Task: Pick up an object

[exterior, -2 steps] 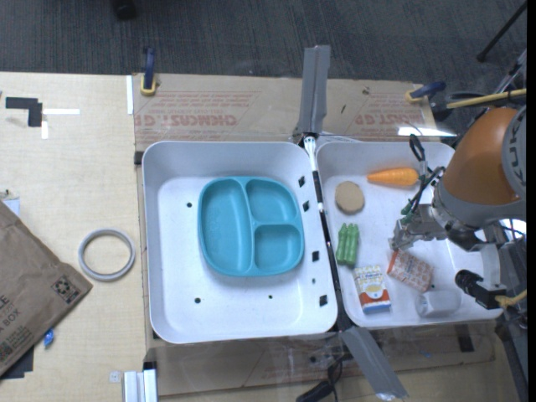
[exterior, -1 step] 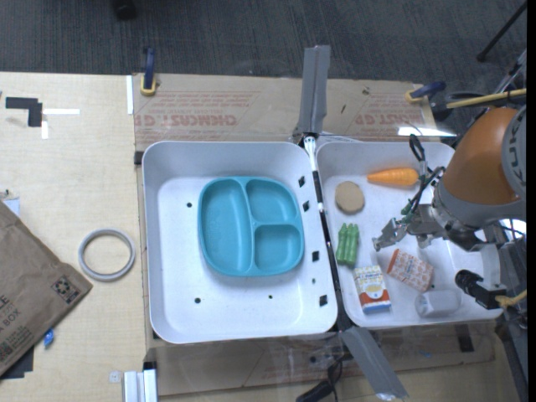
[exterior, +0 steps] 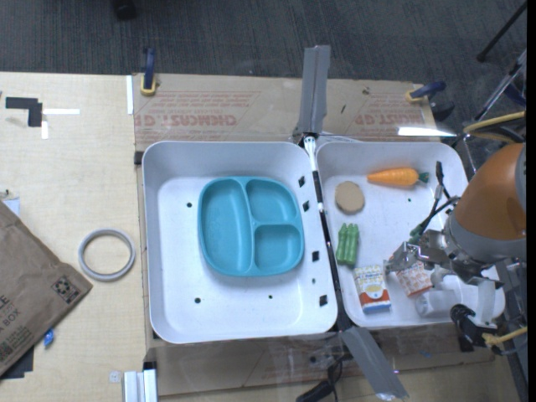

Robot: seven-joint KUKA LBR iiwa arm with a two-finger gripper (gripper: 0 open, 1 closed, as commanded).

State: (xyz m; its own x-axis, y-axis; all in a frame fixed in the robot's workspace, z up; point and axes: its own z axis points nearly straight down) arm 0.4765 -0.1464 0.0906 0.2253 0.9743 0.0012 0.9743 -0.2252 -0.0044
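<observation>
toy carrot (exterior: 392, 177) at 12 o'clock in right bin (exterior: 381, 216), lying long axis 9-to-3, green top toward 3. round cookie (exterior: 350, 197), green pods (exterior: 347, 244), small carton (exterior: 373, 289) nearby. gripper (exterior: 412, 266) at 4 o'clock; jaws' state impossible to tell.

Grey arm (exterior: 494, 224) covers the right white bin's (exterior: 381, 224) corner; brown cardboard box (exterior: 29, 296) runs off-frame, its print perhaps unreadable.

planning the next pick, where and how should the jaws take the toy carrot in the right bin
Take the toy carrot across its thick middle, coming straight down from above. It lies flat and alone near the far wall of the right bin, orange body running left to right, green top toward the arm, so the jaws should probably close across its narrow width.
</observation>
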